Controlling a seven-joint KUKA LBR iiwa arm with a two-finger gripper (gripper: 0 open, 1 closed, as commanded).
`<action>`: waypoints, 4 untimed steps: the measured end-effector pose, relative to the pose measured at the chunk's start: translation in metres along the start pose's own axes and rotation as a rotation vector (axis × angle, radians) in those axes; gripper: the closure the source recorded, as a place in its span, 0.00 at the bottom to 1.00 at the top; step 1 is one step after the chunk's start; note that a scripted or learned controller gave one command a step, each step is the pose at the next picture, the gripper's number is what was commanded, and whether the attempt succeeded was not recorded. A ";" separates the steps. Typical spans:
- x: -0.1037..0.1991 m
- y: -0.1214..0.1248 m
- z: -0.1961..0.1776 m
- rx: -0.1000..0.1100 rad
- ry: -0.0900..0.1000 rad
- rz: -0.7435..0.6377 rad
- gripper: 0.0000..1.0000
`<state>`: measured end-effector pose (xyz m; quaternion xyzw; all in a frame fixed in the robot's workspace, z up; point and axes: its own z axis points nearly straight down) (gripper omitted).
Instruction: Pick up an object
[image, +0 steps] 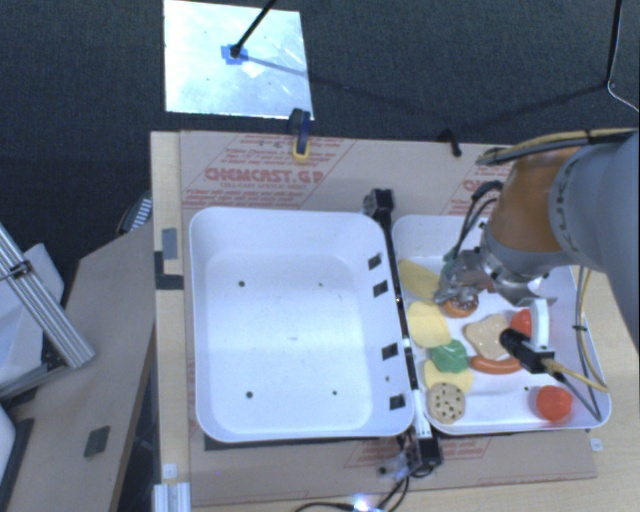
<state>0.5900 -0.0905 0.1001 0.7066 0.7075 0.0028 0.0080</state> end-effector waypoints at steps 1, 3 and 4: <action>-0.002 -0.076 0.008 -0.008 0.002 0.001 1.00; 0.129 -0.089 -0.222 -0.001 0.013 -0.013 1.00; 0.174 -0.064 -0.183 0.015 0.008 -0.007 1.00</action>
